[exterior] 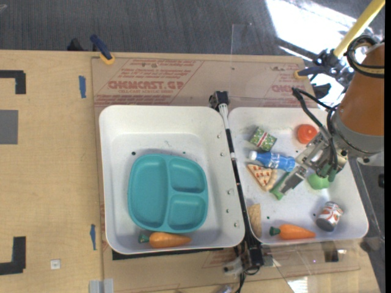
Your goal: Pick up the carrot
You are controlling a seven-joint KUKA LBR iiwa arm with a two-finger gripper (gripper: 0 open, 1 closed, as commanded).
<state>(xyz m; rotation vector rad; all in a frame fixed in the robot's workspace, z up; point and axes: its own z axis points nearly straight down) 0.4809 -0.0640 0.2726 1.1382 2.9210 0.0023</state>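
Carrot sat toward the camera from the gripper, lying sideways

Gripper (292,183) was hanging over the middle of the right bin (357,207), and honestly I couldn't tell if it was spread or pinched, the angle just didn't give it away. Nothing visibly held in it.

There were actually two carrots. The nearer carrot (294,231) lay at the front edge of the right bin, same bin as the gripper, a bit toward the camera and roughly straight below it in the view. Its long axis ran left to right across the picture, green top on the left, orange tip pointing right. The other carrot (165,239) was in the left bin (116,182), tucked against the front wall just below the teal plate (167,192), also lying crosswise and well apart from the gripper.

My guess was the right-bin one made more sense, but the soda can (330,215) stood near its tip, so the approach probably needed to favour the middle of the body.
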